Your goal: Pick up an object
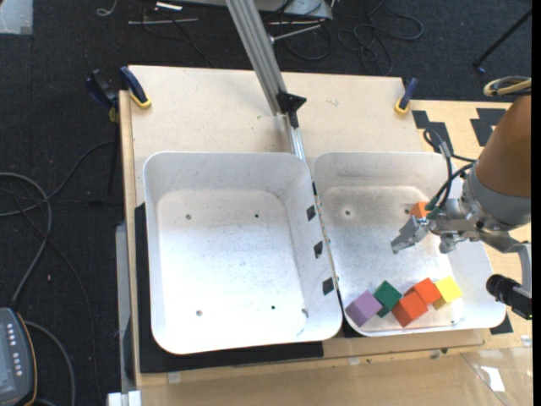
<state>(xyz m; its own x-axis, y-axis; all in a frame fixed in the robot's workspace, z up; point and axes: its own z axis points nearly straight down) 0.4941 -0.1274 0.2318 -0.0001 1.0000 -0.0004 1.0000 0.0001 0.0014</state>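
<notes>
The claw [427,237] hangs open over the right bin [363,184], holding nothing. Purple [363,308], green [388,297], red [411,307], orange [427,291] and yellow [447,291] blocks cluster at its near rim.

2 shallow white plastic bins: left bin [169,184], right bin [372,166]. 5 small blocks in right bin: 1 purple block [364,308], 1 green block [388,296], 1 red block [410,307], 1 orange block [428,290], 1 yellow block [448,290]. 2 blue-and-yellow clamps on bench edge: [133,89], [406,96].
</notes>
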